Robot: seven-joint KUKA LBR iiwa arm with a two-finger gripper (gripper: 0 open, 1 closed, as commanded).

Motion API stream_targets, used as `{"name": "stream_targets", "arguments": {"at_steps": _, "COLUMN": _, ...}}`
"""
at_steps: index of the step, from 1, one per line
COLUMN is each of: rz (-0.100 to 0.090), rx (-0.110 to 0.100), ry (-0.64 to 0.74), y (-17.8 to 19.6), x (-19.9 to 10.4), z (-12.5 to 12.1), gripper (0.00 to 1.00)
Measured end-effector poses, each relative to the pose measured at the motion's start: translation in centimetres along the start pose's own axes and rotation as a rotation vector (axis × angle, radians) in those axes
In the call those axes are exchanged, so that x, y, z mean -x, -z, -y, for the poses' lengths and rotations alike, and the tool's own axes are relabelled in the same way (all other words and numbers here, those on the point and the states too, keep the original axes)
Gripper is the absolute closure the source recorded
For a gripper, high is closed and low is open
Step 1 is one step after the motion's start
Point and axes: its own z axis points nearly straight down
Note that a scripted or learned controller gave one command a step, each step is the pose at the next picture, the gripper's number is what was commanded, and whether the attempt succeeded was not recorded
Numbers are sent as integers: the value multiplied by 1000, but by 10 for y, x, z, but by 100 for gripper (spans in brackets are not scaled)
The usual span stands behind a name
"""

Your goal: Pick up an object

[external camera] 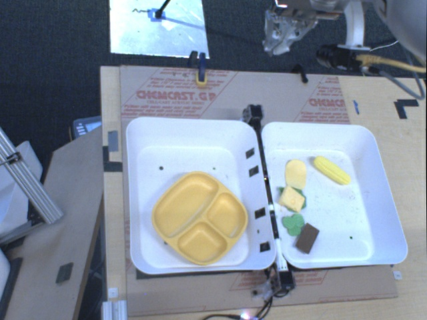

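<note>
Corn cob (331, 170), a pale yellow piece (296, 173), a yellow sponge block (291, 199), a green piece (292, 223) and a brown block (307, 238) lie in the right bin (383, 199). The left bin (143, 145) holds a yellow divided tray (199, 217). Above the worktop's (280, 92) far edge hangs the tool (279, 35), gripping nothing; whether it is open cannot be told.

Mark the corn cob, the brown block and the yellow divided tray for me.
corn cob (331, 170), camera view, middle of the cob.
brown block (307, 238), camera view, centre of its top face.
yellow divided tray (200, 217), camera view, ridge where its three compartments meet.
</note>
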Motion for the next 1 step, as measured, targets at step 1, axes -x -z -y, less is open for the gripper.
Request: {"name": "stream_targets", "arguments": {"at_steps": 1, "rz": 2, "rx": -3, "ry": -4, "y": 76, "x": -35, "z": -1, "gripper": 100}}
